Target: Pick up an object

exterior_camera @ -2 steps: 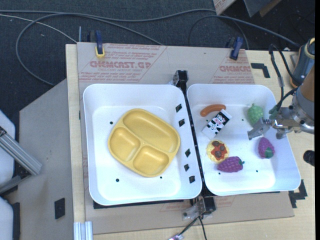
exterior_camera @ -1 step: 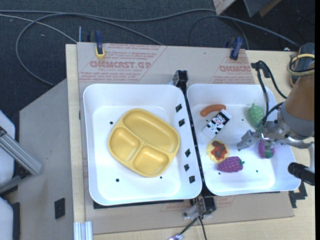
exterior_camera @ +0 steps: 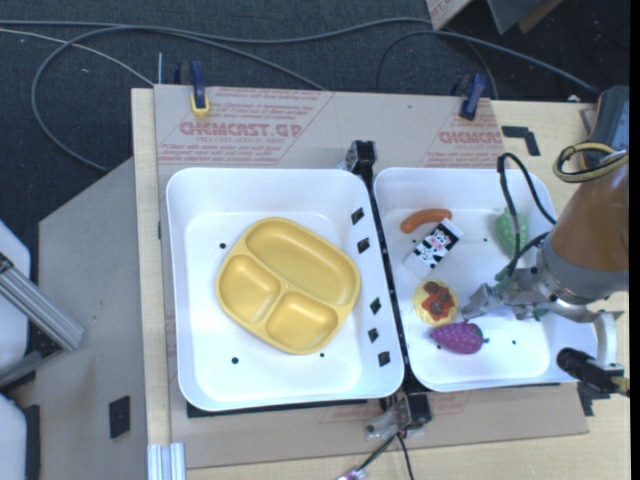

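The right bin holds several small toys: an orange sausage, a black-and-white spotted block, a green item partly hidden behind a black cable, a round red-and-yellow piece and a purple bunch of grapes. My gripper is low inside this bin, pointing left. It sits just right of the red-and-yellow piece and just above the grapes. Nothing shows in its grasp.
The left bin bears a yellow divided plate. A black divider with clips runs between the bins. The arm's orange band and cables cover the right bin's right side. Clamps hold the bench's back edge.
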Robot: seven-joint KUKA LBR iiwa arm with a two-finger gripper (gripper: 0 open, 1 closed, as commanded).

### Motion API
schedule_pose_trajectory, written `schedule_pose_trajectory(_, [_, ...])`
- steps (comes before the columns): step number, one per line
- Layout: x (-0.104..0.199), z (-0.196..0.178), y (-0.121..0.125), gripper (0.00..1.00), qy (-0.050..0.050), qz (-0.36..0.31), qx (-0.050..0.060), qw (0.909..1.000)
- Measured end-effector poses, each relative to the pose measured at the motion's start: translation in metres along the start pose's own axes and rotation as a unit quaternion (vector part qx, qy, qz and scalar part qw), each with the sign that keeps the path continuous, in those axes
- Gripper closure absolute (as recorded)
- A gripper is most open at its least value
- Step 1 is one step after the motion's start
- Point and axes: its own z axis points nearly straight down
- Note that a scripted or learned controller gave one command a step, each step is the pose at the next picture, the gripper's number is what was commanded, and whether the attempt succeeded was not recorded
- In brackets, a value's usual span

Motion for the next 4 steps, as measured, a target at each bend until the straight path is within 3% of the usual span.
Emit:
schedule_pose_trajectory(1, [0.001,0.014,0.0,0.0,0.0,0.0,-0.001,1.0])
schedule_pose_trajectory(2, [0.001,0.003,0.0,1.0,-0.001,0.0,-0.003,1.0])
schedule_pose_trajectory(4, [-0.008,-0.104,-0.002,1.0,-0.003,-0.001,-0.007,1.0])
